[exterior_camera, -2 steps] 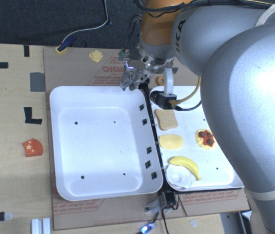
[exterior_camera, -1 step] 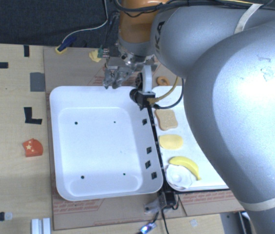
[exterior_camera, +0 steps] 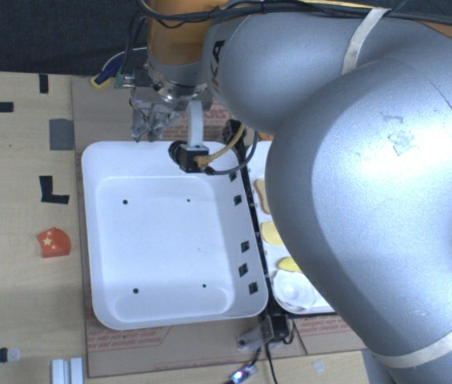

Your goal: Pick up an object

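Pale wooden bench with black tape marks carries the shallow white left-hand plastic bin (exterior_camera: pixel 96 290) and, just beside it, the white right-hand bin (exterior_camera: pixel 267 144), mostly covered by the grey arm. The metal two-finger gripper (exterior_camera: pixel 150 122) hangs over the far rim of the left-hand bin; how wide it stands cannot be made out, and nothing is seen in its hold.

The likely targets are the small yellow pieces (exterior_camera: pixel 272 233) lying in the strip of the right-hand bin near the divider, well apart from the gripper. A small red lump (exterior_camera: pixel 54 242) sits on the bench outside both bins.

To do this well, the gripper probably should travel over the divider, centre above one piece, and descend straight with room on both sides.

Too little of each yellow piece shows to judge its long axis or heading; the nearer one looks roughly oval.
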Robot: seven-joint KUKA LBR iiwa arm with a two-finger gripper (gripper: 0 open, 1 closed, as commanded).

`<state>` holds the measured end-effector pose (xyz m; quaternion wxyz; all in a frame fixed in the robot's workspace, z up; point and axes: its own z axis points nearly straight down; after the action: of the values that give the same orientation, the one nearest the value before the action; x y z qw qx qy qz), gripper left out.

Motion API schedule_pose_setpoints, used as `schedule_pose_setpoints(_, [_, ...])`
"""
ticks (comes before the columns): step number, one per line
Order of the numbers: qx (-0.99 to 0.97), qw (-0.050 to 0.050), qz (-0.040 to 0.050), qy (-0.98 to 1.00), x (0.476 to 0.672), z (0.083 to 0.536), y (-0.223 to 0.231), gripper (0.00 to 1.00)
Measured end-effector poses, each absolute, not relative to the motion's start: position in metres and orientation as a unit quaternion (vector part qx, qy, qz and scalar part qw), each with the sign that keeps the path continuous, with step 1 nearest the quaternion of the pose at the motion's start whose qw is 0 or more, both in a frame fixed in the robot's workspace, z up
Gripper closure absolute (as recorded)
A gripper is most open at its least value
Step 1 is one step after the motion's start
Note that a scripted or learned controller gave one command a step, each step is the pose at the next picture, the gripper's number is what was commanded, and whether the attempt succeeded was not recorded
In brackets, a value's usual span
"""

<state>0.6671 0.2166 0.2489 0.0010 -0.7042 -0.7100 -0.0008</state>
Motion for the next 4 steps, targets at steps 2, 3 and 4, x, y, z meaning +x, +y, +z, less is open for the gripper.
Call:
schedule_pose_setpoints(2, [-0.705, -0.004, -0.0074, -0.709, 0.667, 0.529, 0.234, 1.0])
schedule_pose_setpoints(3, [-0.705, 0.001, -0.0009, -0.709, 0.598, 0.538, 0.234, 1.0])
schedule_pose_setpoints(4, [-0.704, 0.001, -0.0001, -0.71, 0.479, 0.537, 0.231, 1.0])
